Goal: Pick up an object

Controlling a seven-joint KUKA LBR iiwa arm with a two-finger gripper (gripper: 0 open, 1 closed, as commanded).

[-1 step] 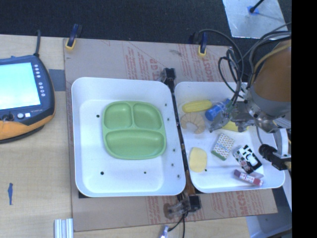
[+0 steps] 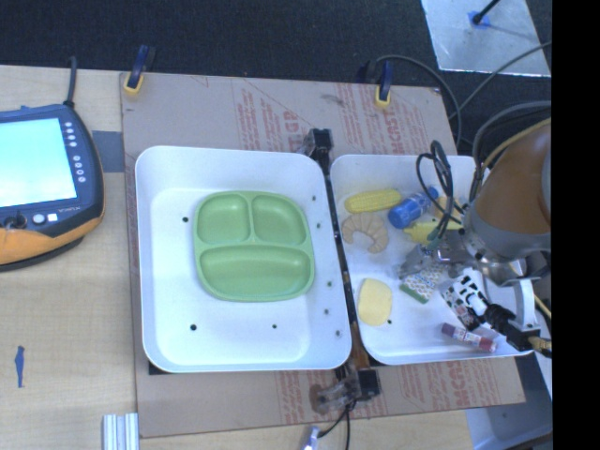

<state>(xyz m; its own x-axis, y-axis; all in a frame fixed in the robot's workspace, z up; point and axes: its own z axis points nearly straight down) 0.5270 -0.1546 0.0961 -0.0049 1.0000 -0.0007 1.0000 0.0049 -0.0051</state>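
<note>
**Robot arm lowered over the right-hand bin of small objects**

Two shallow white plastic bins sit side by side on a sheet of brown cardboard, clamped to a pale wooden bench. The left bin [image 2: 164,331] holds a light green plastic plate [image 2: 253,246] divided into three compartments, lying flat near its middle.

The right bin [image 2: 394,345] carries a scatter of small things. Near its far edge lies a yellow toy corn cob [image 2: 372,200], and just below it, touching or nearly so, a pale tan ring-shaped pastry toy [image 2: 365,232]. A blue cylindrical cap-like piece [image 2: 405,214] sits beside the corn cob's right end. Nearer the front, apart from the rest, rests a flat pale yellow rounded piece [image 2: 375,301]. A small speckled packet with a green edge [image 2: 421,280] lies towards the middle, and a slim tube with a red end [image 2: 469,336] rests by the front right corner.

The grey arm with its orange band [image 2: 514,190] reaches in from the right, and its gripper [image 2: 446,251] is down among the objects at the bin's right side — cables and the wrist cover it, so how far the claw is spread, or whether it has anything, I cannot tell.

On the bench's left edge lies a handheld control pendant with a bright screen [image 2: 42,181].
</note>
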